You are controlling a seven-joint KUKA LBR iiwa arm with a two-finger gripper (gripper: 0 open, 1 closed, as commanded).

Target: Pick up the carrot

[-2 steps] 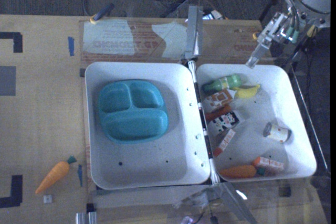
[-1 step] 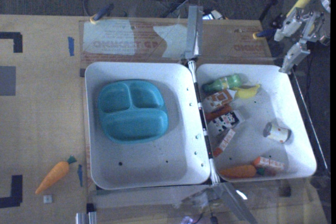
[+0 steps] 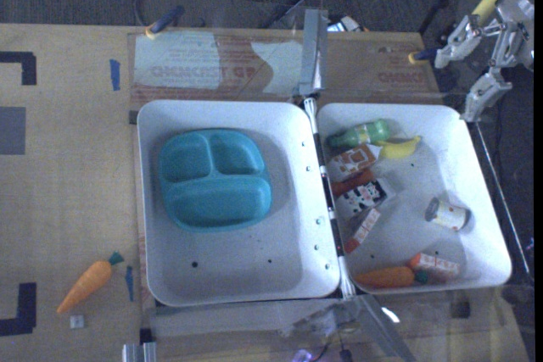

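An orange carrot (image 3: 386, 276) lies along the front wall of the right bin (image 3: 484, 182), next to a red packet (image 3: 438, 265). A second carrot (image 3: 85, 285) with a green top lies on the bench, outside the left bin's front left corner. My gripper (image 3: 469, 69) hangs above the back right corner of the right bin, far from both carrots. Its fingers (image 3: 480, 96) are spread open with nothing between them.
The right bin also holds a green bottle (image 3: 361, 134), a banana (image 3: 400, 148), small cartons (image 3: 363, 194) and a little can (image 3: 447, 214). A teal divided plate (image 3: 215, 178) sits in the left bin (image 3: 254, 275). Cardboard sheets lie behind the bins.
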